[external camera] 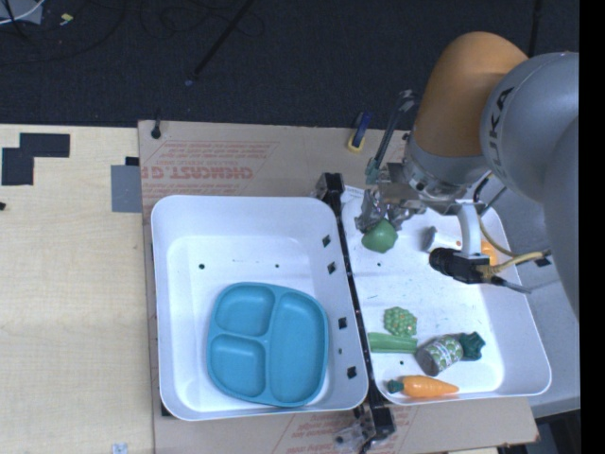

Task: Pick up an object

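While I watch the bench from above, I see the gripper [379,219] over the upper left corner of the right bin [526,346], a little right of the frame centre. Its two fingers [365,218] are closed against a small green round toy [381,240], which sits between the tips, close to the divider between the bins; I cannot tell if it touches the bin floor. In the lower part of the same bin I see a bumpy green ball [400,322], just under it a long green vegetable [389,342], beside that a grey-green can-like piece with a dark green end [451,352], and at the lower edge an orange toy carrot [427,386]. The left bin [166,291] holds a blue divided plate [267,344] that lies flat in its lower half. Both bins stand on brown cardboard [236,154].
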`<state>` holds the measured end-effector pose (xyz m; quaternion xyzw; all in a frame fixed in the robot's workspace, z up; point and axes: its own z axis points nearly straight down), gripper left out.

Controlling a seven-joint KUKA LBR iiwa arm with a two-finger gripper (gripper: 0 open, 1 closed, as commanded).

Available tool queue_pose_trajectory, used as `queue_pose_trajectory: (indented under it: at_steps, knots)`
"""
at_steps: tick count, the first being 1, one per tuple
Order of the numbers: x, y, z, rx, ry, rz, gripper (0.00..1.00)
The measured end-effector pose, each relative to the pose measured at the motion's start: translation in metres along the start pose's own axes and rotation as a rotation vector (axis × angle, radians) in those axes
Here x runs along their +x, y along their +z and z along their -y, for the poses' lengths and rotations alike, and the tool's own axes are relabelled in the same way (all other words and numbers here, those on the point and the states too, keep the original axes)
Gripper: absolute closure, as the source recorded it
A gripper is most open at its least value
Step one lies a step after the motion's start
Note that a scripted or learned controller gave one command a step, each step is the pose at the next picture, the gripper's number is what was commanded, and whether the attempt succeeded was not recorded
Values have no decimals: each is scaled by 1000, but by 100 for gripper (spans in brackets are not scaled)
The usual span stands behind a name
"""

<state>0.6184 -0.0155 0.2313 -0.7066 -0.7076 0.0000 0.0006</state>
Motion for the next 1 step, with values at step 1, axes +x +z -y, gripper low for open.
queue_pose_trajectory:
  at_steps: [1]
  knots:
    - [-2, 12, 4, 4, 3, 1, 100]
